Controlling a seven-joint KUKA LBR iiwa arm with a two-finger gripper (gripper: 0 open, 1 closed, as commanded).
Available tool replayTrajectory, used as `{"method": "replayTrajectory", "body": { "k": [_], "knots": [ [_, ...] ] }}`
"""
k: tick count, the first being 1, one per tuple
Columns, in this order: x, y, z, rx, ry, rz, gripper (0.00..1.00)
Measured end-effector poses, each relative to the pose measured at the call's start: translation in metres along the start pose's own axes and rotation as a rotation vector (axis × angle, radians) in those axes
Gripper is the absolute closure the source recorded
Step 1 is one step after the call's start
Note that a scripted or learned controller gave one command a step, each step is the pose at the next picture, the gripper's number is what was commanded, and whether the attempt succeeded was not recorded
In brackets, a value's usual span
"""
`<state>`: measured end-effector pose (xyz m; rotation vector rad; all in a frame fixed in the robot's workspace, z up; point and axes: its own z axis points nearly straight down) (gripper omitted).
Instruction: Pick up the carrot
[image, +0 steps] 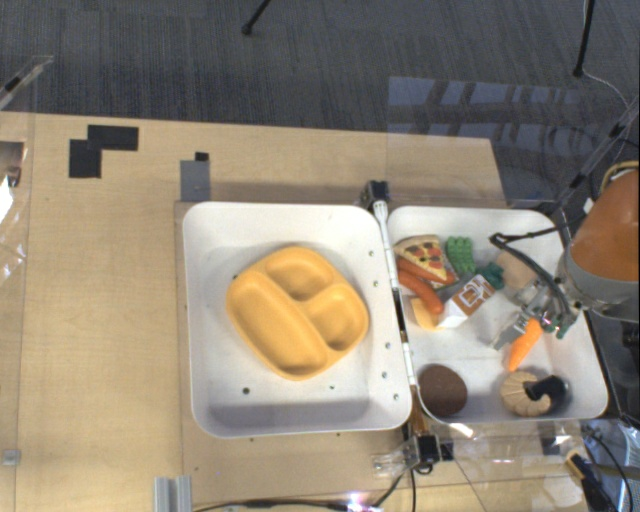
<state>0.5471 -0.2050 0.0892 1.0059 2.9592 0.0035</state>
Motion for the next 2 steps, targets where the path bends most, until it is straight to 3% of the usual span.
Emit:
{"method": "replayTrajectory", "body": {
  "k": [1,2],
  "knots": [
    [0.065,-0.005,-0.001,0.000,0.000,0.131,0.00],
    [0.074,0.035,-0.001,0.000,0.000,0.446,0.00]
  ]
}}
